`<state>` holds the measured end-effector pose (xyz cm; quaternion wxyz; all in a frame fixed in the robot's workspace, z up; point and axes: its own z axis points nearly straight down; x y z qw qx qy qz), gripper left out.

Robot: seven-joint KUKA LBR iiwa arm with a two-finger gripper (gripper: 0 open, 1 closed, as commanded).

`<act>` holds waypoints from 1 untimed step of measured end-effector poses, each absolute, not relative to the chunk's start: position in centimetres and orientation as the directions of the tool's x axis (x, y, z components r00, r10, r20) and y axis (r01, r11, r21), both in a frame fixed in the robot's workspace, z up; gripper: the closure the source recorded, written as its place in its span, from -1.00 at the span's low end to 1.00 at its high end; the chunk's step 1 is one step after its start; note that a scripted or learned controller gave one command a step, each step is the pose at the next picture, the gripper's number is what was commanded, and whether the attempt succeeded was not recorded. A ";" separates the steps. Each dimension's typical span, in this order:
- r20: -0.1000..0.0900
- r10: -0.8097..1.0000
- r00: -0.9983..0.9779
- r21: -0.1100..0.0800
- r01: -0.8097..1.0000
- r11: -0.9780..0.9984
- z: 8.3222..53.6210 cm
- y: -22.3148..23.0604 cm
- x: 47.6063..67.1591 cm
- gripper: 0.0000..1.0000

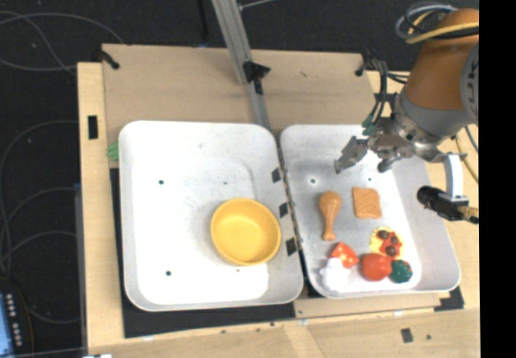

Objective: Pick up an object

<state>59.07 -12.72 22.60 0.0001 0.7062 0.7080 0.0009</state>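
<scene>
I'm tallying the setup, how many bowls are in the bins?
1. A yellow bowl sits in the left bin, near its lower right corner. The right bin holds toy food, no bowls. Nothing looks big enough to hide another.

A metal post [234,26] slants over the wooden bench [177,82]; cables [32,34] lie left.

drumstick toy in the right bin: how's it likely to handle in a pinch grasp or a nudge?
The drumstick looks like moulded plastic, so probably stiff and light. Its bulbous top tapers to a thin shaft, so fingers closing on the rounded end may squeeze it out; the shaft seems safer. Lying flat and apart from the cracker, a push would likely pivot or roll it.
</scene>
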 end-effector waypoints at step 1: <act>0.001 1.000 -0.002 0.002 1.000 0.002 22.6 -12.7 59.1 -1.00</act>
